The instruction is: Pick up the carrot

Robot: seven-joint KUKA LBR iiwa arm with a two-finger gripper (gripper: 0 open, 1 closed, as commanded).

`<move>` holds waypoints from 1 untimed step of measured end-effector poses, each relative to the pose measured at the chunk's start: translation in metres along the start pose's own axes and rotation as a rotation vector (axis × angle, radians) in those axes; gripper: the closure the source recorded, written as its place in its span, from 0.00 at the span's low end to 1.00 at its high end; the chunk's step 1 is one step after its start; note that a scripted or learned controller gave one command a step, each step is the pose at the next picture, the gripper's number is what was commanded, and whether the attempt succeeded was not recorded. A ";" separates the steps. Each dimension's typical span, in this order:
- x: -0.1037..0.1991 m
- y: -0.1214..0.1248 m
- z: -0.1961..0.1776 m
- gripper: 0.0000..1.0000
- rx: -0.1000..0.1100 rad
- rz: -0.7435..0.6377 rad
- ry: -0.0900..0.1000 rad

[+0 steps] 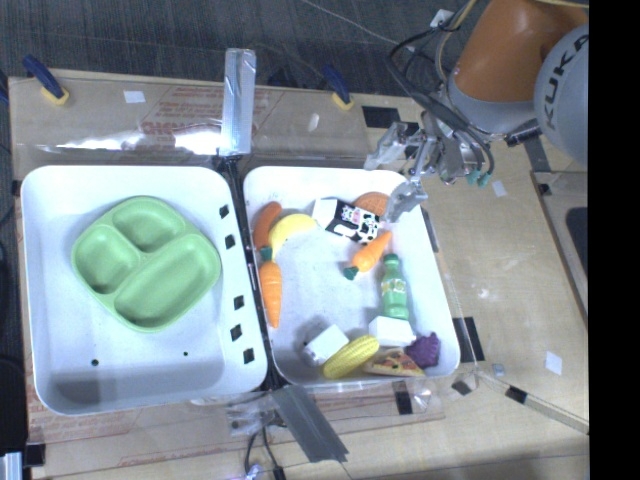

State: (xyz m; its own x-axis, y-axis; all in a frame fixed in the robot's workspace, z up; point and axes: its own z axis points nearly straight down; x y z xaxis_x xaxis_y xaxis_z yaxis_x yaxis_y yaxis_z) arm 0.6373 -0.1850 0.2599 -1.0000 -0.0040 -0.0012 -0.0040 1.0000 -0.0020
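**Inspector:** Position of the arm?

**Assistant:** The arm (520, 48) reaches in from the right. Its gripper (425, 173) hangs over the upper right corner of the right bin (300, 368). Whether it is spread or closed, I cannot tell; cables and fittings blur that area. Nothing is visibly pinched.

**Inspector:** The carrot?

**Assistant:** Two candidates. One carrot (270, 293) lies along the right bin's left wall, tip toward the near side. A smaller carrot (369, 252) lies tilted just below the gripper, beside a black-and-white cow-patterned block (355, 222).

**Inspector:** Other contents?

**Assistant:** A banana (290, 230) by the upper left, a green bottle (393, 288) at the right wall, a corn cob (350, 356), a pizza slice (392, 364) and purple grapes (426, 348) along the near edge. The left bin (60, 368) holds a green divided plate (147, 261).
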 end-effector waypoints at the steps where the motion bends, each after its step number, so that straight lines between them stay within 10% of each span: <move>1: 0.036 -0.007 0.153 0.00 -0.006 -0.228 0.008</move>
State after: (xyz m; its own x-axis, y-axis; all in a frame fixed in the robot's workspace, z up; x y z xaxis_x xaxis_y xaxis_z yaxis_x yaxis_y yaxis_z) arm 0.6020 -0.1921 0.1067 -0.9732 -0.2298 0.0062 -0.2298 0.9732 0.0043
